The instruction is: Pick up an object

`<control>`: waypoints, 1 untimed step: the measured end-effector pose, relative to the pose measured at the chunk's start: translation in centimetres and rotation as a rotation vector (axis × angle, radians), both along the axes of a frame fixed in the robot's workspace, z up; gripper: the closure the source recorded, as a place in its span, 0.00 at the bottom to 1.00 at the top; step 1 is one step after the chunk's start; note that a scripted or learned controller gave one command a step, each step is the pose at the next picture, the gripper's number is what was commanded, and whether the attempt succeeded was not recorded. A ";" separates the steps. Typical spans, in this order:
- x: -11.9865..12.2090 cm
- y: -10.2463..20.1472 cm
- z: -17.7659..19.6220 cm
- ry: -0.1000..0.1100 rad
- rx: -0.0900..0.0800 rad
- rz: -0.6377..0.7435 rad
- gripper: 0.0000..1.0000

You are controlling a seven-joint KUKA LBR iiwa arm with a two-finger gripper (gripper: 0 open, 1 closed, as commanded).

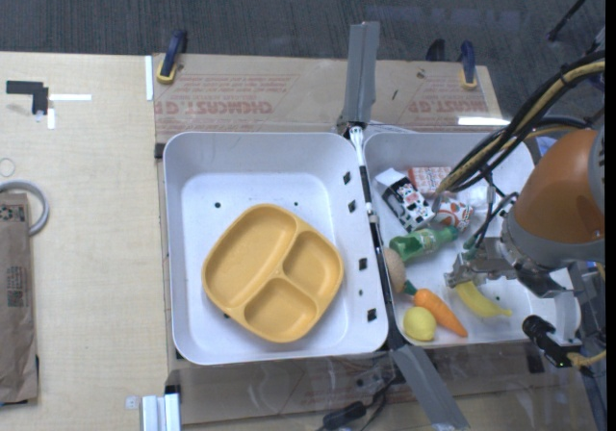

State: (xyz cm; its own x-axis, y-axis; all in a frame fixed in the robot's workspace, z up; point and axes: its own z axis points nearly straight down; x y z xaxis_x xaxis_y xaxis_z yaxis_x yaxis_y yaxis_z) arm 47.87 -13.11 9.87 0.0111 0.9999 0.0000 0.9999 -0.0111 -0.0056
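At the lower right of the frame, in the right bin, lie a lemon and a carrot with a green stub. Just right of them is a curved yellow banana; my gripper hangs right over its upper end. A green bottle lies above. The yellow tray fills the left bin.

The pale wooden surface spans the left and middle of the frame. Directly on it sit two white bins side by side — the left bin at centre, the right bin at right. A brown paper bag lies at the left edge — a cardboard sheet behind the bins.
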 end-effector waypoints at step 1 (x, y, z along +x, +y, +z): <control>7.0 5.9 14.0 -0.003 -0.003 -0.037 1.00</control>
